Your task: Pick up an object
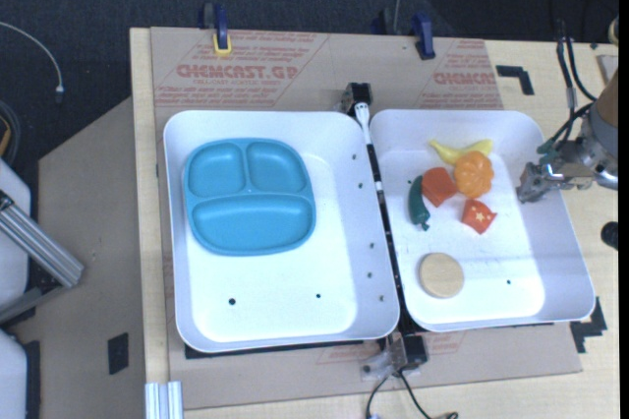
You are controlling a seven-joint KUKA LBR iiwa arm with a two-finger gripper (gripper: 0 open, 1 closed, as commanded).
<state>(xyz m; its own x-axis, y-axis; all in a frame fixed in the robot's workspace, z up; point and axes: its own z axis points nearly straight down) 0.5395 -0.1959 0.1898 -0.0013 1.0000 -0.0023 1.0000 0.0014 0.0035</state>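
The right bin (550, 269) holds several small items: an orange fruit (474, 173), a yellow piece (450, 151) behind it, a red-orange piece (437, 187), a dark green pepper (419, 205), a small red piece (478, 216) and a tan round disc (441, 274). My gripper (538, 179) hangs at the right bin's right rim, to the right of the orange fruit and apart from every item. Nothing shows between its tips.
The left bin (197, 309) bears a blue three-part plate (251, 197). Blue clamps (218, 26) hold the board's far edge. Cables run along the arm at the right edge.
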